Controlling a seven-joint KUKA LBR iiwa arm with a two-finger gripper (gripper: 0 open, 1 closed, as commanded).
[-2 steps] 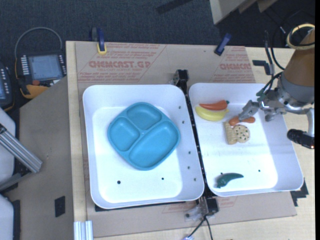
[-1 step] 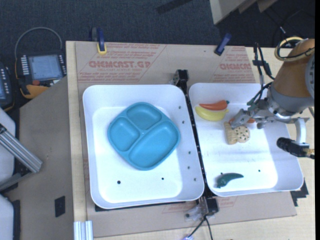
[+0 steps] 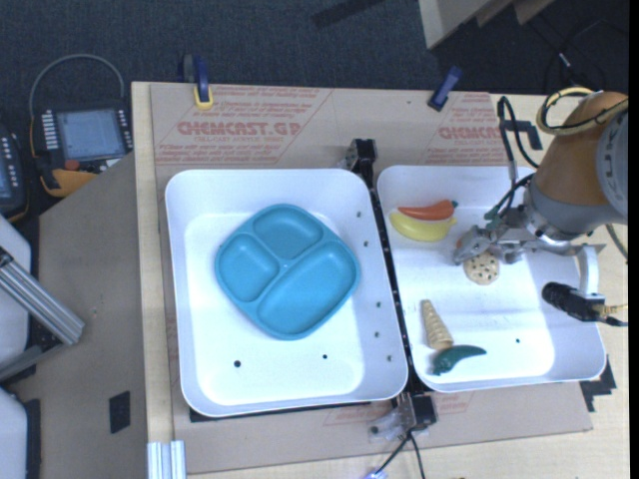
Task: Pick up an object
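The right bin (image 3: 559,352) holds a red chili pepper (image 3: 426,210) lying on a yellow banana (image 3: 421,229) at its far left. A round cookie with dark chips (image 3: 482,268) sits near the middle, and an ice-cream cone (image 3: 435,323) and a teal pepper-shaped toy (image 3: 457,357) lie at the front left. My gripper (image 3: 477,248) hangs low just above and behind the cookie, its metal fingers close to the cookie's far edge. Nothing shows between them.
The left bin (image 3: 195,367) holds a blue divided plate (image 3: 287,268). The arm's orange band (image 3: 579,158) and grey wrist fill the right bin's far right side. A black cable plug (image 3: 569,300) sticks out over the bin's right part.
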